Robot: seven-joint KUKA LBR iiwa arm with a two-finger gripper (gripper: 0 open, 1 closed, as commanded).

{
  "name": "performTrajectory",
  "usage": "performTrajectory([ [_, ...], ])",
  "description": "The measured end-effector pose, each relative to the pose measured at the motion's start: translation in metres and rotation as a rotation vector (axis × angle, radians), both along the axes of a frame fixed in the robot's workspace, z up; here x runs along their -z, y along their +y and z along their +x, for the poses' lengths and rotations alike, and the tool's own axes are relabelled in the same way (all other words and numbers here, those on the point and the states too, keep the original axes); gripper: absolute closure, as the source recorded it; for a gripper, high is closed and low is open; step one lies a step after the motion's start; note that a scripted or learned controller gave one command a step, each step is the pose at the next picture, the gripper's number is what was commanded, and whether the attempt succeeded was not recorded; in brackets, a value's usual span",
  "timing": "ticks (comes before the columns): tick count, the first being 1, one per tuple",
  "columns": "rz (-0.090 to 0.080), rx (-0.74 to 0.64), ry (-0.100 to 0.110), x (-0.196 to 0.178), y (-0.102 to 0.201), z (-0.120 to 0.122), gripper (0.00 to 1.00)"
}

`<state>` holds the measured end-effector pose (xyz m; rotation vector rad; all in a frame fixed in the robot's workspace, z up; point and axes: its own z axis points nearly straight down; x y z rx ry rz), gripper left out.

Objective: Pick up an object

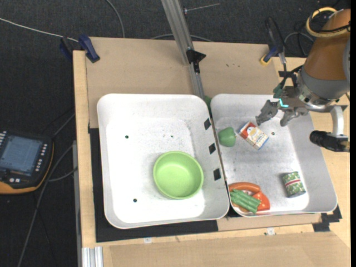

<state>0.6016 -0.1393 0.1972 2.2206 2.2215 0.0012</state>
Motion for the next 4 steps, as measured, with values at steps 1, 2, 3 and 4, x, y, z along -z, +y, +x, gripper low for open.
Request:
performTrajectory([
  [1,0.0,0.0,0.0,0.0,0.0,0.0,0.0],
  [2,0.0,0.0,0.003,0.042,0.002,-0.005,0.0],
  [3,0.0,0.0,0.004,0.094,0.002,-0.006,0.0],
  [4,-0.001,0.0,-0.003,0.081,0.002,-0.004,1.0],
])
